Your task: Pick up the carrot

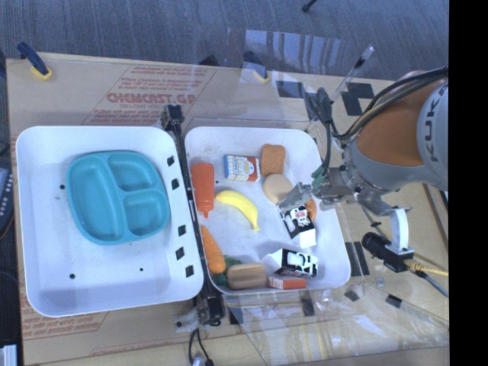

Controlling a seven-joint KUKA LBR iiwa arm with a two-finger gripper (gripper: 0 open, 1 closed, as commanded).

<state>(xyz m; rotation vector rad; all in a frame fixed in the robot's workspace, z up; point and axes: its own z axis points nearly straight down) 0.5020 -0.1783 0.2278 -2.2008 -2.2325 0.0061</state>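
Grey carpet ran along the far side; nearer us a cardboard-covered bench (114, 90) bore two shallow white bins side by side. We noted the left bin (38, 265) with a blue divided tray (118, 195) lying in it. The right bin (252, 137) held the clutter.

The carrot (213, 251) lay at the near left of the right bin, along the wall it shares with the left bin, its thin end pointing far and its thick end toward a green item (221, 277) at the near wall. Just far of it lay an orange-red bottle (203, 187), then a banana (239, 207) toward the middle. A brown block (246, 275) sat just right of the carrot's thick end. Farther off we logged a small carton (242, 168), a tan square piece (273, 158) and a pale round one (277, 187).

The arm (396, 139) reached in from the right, and the gripper (299, 201) hung over the right side of that bin, by a black-and-white carton (300, 221); a second such carton (298, 262) lay nearer us. We could not tell the state of the claw; it was too tangled with the clutter below to read.

Our judgement: nothing of the task was done. The carrot rested in the bin, well apart from the gripper. Left to do: cross to the near left, descend, close, lift.
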